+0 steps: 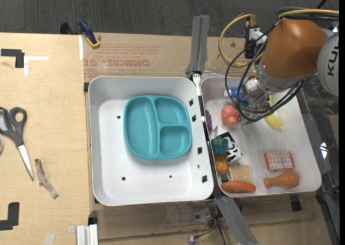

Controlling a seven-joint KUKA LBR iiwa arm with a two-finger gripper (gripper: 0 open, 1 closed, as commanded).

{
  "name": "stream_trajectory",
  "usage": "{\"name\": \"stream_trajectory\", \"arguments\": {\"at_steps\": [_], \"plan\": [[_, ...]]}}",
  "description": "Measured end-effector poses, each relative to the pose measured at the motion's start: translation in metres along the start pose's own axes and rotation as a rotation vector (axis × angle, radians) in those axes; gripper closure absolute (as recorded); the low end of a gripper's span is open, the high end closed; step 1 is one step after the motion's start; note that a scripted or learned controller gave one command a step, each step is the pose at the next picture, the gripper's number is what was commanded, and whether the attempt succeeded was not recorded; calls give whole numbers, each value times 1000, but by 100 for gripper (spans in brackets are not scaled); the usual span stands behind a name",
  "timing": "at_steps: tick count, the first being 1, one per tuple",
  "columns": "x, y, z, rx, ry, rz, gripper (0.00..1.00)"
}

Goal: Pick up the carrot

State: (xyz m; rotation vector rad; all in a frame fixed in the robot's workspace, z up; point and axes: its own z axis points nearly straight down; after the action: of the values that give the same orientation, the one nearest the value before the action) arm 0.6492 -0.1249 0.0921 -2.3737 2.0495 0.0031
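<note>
The carrot (237,187) lies on its side at the near edge of the right bin (305,125), close to that bin's near-left corner, just near of a tan sponge-like block (240,173). Right of it, along the same near edge, rests a tan drumstick-shaped toy (281,180), with a small red-printed box (278,160) just beyond that.

The arm (291,50) hangs over the far part of the right bin, well apart from the carrot. Its hand (253,98) sits low among black cables, and whether it is apart or together cannot be told. Just left of the hand lies a pink, peach-like fruit (230,113); a yellow piece (274,120) lies to its right.

The left bin (102,147) holds a teal divided plate (158,126). Scissors (17,137) lie on the table (43,104) at far left.
</note>
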Motion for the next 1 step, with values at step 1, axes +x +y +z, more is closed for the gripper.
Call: {"name": "stream_trajectory", "arguments": {"at_steps": [1], "plan": [[16,21,-1,-1,0,-431,100]]}}
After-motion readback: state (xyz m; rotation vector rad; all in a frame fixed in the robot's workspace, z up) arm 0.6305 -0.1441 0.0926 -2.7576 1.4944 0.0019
